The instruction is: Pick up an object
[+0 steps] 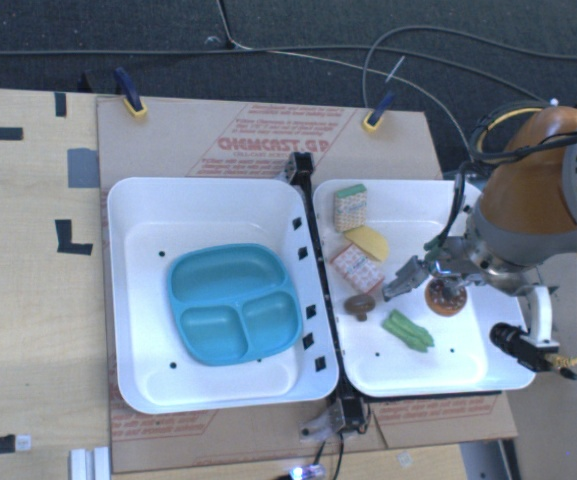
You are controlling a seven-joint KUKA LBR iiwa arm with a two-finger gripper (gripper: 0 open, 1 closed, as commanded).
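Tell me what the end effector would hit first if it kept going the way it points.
Probably the brown piece: the end effector points left and slightly down toward it. Depth is unclear, so it might pass above.

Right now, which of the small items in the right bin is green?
The long green piece, nearest that bin's front edge; the others are yellow, brown, or patterned.

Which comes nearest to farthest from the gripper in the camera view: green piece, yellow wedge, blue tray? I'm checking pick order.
Measured from the gripper:
1. Green piece, just below it in the right bin.
2. Yellow wedge, up and to its left, same bin.
3. Blue tray, across the divider in the left bin.
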